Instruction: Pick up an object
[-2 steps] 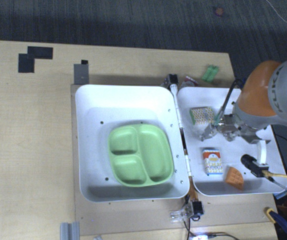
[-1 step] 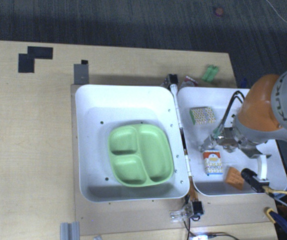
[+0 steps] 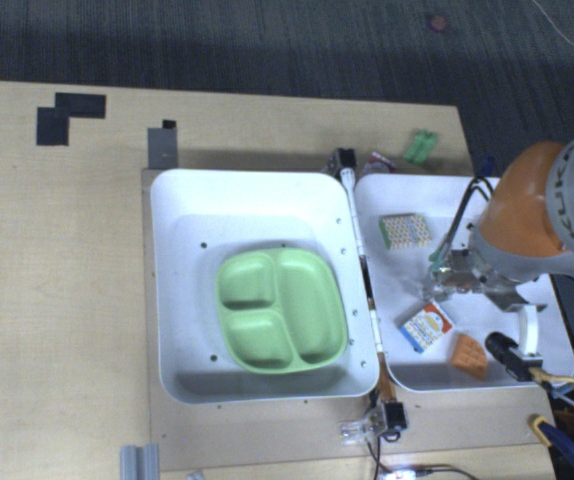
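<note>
In the right bin (image 3: 557, 313) lie a small speckled box (image 3: 405, 230) near the back, a white, blue and orange carton (image 3: 425, 326) toward the front, and an orange wedge (image 3: 469, 356) by the front wall. My gripper (image 3: 445, 276) hangs over the bin's middle, just behind and to the right of the carton and in front of the speckled box. Nothing shows between it and the bin floor. The arm's grey and orange body (image 3: 532, 218) covers the bin's right side.
The left bin (image 3: 182, 268) holds a green divided plate (image 3: 282, 308). A green object (image 3: 420, 148) lies on the bench behind the right bin. A grey bracket (image 3: 163, 146) stands at the left bin's back corner. Black patches (image 3: 67, 116) mark the bench at far left.
</note>
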You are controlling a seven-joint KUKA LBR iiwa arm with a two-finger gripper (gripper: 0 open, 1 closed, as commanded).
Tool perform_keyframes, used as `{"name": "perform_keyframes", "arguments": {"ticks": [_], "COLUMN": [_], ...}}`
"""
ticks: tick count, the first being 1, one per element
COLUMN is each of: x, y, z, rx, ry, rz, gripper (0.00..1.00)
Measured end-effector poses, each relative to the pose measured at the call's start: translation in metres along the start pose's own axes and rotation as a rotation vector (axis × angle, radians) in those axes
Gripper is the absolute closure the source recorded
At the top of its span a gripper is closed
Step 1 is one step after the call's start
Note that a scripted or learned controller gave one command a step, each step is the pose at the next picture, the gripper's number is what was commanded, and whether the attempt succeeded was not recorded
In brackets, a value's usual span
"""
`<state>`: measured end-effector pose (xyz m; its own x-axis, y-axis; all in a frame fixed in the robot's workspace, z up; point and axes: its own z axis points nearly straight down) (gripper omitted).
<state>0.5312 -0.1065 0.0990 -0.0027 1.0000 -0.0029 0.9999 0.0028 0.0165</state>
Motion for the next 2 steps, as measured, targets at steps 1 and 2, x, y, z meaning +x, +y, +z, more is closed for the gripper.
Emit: {"name": "perform_keyframes", "arguments": {"ticks": [1, 2], "x": [0.0, 0.021], "y": [0.0, 0.011], "z": [0.0, 0.012], "rx": [0.001, 0.009], "ry": [0.0, 0.001], "rz": [0.0, 0.0], "gripper": [0.0, 0.0]}}
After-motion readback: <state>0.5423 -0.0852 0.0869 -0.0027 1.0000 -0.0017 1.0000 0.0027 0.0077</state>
